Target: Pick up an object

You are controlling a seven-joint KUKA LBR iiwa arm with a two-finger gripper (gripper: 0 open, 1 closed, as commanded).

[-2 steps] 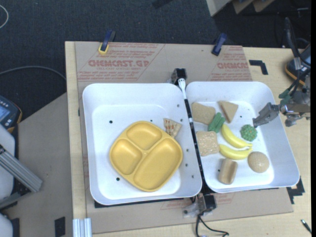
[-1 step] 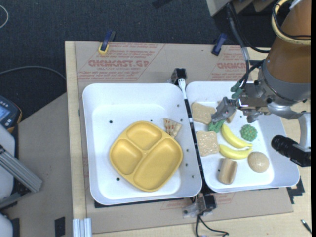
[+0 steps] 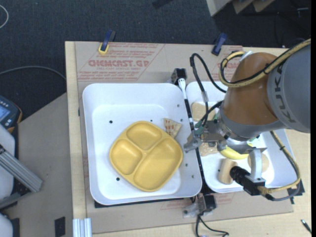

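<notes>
While the arm (image 3: 266, 90) hangs low over the right bin (image 3: 288, 169), I read this as the reach stage of the pick, with nothing lifted that I can confirm. My gripper (image 3: 200, 139) sits at the rim shared with the left bin (image 3: 94, 132), and whether it is wide or narrow I cannot tell from this angle. Candidates sit beside the gripper: a banana-like yellow piece (image 3: 233, 154) and tan lumps (image 3: 226, 172) in the right bin, largely masked by the wrist. Across the rim lie a yellow divided plate (image 3: 145, 154) and a small beige wedge (image 3: 172, 126). Next I judge it needs a clean descent onto one item. Both bins rest on a cardboard-covered bench (image 3: 123, 60) over dark carpet (image 3: 74, 9).
</notes>
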